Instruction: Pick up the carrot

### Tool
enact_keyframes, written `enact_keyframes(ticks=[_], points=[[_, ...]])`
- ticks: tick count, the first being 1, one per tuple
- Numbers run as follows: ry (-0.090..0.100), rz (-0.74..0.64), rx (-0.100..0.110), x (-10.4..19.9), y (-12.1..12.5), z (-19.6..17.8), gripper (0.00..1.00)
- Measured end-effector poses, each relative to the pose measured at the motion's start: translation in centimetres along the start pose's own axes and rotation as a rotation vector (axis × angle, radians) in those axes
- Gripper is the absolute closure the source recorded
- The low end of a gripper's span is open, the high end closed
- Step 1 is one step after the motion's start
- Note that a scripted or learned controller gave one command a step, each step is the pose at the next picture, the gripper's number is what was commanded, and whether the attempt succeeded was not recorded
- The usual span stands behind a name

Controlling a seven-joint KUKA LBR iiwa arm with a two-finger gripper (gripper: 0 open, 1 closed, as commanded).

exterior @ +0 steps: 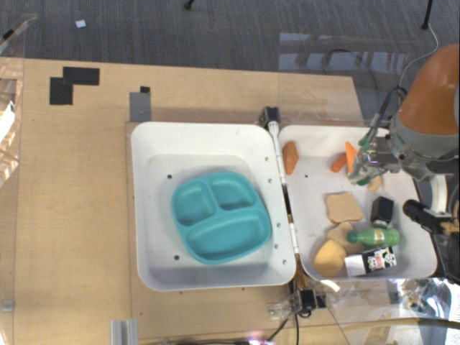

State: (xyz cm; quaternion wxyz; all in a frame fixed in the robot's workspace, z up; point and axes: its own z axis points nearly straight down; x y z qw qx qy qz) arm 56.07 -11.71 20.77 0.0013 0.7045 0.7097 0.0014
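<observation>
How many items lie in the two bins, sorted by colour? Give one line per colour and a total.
Teal: 1, the divided plate
Orange: 2, the carrot and an oblong piece
Tan or yellow: 3, the toast slice, potato and a small piece
Green: 1, the bottle
Black: 2, a block and a carton
Total: 9
</observation>
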Motion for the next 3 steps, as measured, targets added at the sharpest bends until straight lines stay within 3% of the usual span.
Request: enact_keyframes(ticks=[1,2,3], points=[[-0.002,-0.01,0.0,-6.3,3.5,11.8,0.0],[-0.005,-0.05,0.014,-3.1,4.1,12.0,0.0],[-0.004,-0.051,0.014,-3.1,4.1,10.9,1.0]])
